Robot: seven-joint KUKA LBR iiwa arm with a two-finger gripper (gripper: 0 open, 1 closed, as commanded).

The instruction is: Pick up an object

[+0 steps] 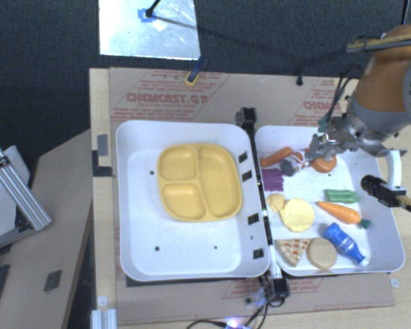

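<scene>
Right white bin (390, 252): tool (320, 149) low over hot dog (279, 157), long axis left-right; finger state unclear.

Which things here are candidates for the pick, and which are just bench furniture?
Candidates, right bin: hot dog, purple piece, carrot, green piece, blue bottle, pizza slice, gripper above them.

Just there: yellow divided plate, left bin.

I see my gripper (320, 149) low over the right bin (397, 252), at its far end. Just left of the fingers lies a hot dog (279, 157); an orange round piece (324, 163) sits right beneath them. Nearer me from the fingers are a purple piece (272, 180), a carrot (340, 212) and a blue bottle (344, 242). The yellow tray (198, 181) sits well left, in the left bin (133, 252).
</scene>
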